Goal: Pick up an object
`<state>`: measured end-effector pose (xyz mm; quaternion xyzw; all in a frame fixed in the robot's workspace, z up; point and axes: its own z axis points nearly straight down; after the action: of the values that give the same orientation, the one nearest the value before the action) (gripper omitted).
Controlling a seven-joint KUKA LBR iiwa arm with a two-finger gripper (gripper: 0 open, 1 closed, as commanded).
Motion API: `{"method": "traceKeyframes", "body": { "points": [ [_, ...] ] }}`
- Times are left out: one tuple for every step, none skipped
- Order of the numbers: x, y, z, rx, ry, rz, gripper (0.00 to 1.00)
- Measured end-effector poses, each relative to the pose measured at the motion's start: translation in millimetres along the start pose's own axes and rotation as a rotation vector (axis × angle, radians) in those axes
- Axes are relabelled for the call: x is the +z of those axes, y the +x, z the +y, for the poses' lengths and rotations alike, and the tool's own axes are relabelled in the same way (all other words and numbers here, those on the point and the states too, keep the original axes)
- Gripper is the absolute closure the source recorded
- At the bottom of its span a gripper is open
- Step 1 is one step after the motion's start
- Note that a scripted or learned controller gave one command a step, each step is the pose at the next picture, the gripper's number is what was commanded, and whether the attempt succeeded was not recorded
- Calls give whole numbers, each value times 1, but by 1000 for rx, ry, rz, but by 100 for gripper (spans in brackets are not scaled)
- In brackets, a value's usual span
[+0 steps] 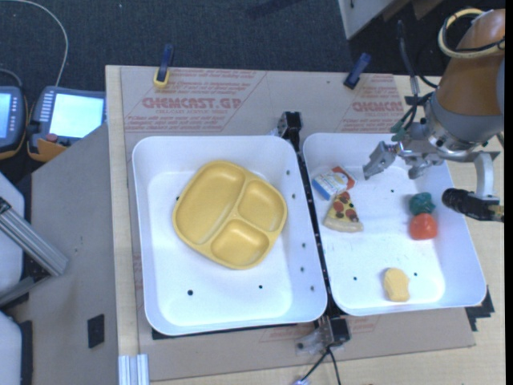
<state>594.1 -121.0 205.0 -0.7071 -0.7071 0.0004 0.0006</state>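
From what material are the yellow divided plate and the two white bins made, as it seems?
The yellow divided plate looks like moulded plastic: one even colour, soft sheen, rounded compartments. The white bins seem thin formed plastic, smooth with rounded rims; not certain.

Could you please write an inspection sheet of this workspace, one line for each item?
Surface: bench board bearing left bin and right bin side by side.
Job's things: in the right bin, pizza slice toy, small blue-white packet, red ball, green piece, yellow lump.
Clutter: yellow divided plate in the left bin.
Grippers: gripper above the right bin's far part, holding nothing.
Cables: white cable at far left.
Surroundings: two screens at left; blue clamps on the far edge.
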Motion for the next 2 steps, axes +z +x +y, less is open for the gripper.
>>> {"method": "traceKeyframes", "body": {
  "points": [
    [60, 3, -9, 1, 7, 2, 0],
    [117, 10, -6, 1, -2, 3, 0]
  ]
}}
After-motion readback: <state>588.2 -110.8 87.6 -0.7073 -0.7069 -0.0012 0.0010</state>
